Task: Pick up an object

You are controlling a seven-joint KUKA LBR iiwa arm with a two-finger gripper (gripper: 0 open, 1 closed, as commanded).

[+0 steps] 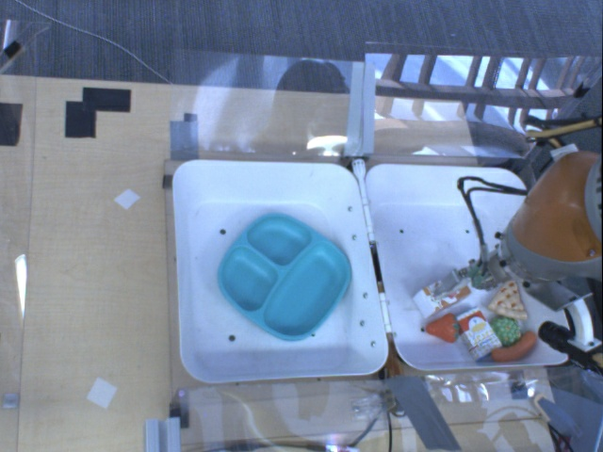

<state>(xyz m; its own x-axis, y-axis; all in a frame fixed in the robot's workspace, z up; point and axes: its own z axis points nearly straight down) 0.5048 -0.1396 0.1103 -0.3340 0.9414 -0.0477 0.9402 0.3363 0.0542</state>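
Toy food cluster (479,326) at right bin's (415,205) near corner: carrot, small carton, cracker. Gripper (485,273) low beside, perhaps touching, a packet (443,297); finger spacing cannot be told. Teal divided plate (285,276) in left bin (203,252). Nothing lifted yet; grasp pending.

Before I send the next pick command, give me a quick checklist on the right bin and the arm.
1. Objects to pick lie in the right white bin: ok, clustered at its near right corner.
2. Gripper above the cluster, beside the white-and-orange packet: ok.
3. Finger state: cannot tell.
4. Anything held: cannot tell.
5. Items spaced apart: not ok; orange carrot-shaped toy, small printed carton and green toy touch.
6. Blue divided plate in the left bin, away from the arm: ok.
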